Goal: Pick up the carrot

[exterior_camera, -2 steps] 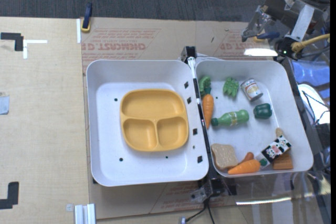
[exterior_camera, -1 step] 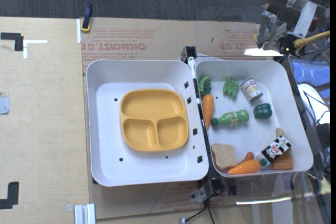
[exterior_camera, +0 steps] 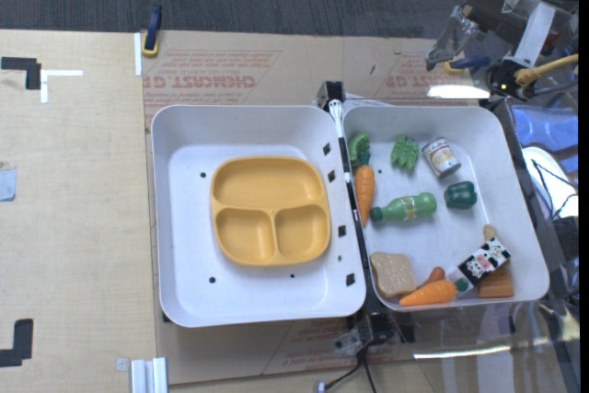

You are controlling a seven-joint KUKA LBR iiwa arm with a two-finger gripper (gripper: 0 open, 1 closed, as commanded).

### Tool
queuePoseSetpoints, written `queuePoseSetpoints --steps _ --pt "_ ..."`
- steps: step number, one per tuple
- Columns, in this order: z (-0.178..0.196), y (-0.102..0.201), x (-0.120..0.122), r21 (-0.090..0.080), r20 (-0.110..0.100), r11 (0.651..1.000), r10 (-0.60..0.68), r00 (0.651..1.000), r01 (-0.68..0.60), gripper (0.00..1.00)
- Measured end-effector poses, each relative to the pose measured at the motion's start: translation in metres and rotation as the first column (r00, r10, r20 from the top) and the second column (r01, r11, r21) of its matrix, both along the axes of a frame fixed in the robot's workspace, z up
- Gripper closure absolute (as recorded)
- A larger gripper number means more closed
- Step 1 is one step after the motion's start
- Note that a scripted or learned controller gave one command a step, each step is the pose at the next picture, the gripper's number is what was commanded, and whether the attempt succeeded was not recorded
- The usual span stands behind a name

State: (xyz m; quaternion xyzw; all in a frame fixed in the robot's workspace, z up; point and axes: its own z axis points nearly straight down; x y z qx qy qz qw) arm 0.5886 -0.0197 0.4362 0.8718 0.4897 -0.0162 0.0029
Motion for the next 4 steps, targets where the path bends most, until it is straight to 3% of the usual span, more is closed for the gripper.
queuePoseSetpoints --steps 1,2,3,4 --pt "0.0069 0.0001 0.0013 -0.004 -0.003 1.000 0.006 1.000 -0.006 1.00" --pt "0.0068 0.0000 0.0013 -0.004 -0.004 1.000 0.006 1.000 -0.006 0.00" --pt "0.0138 0.0002 0.0026 -0.008 -0.006 1.000 0.012 1.000 -0.012 1.00" --pt "0.0136 0.0001 0.0026 -0.007 -0.007 1.000 0.012 1.000 -0.012 0.00"
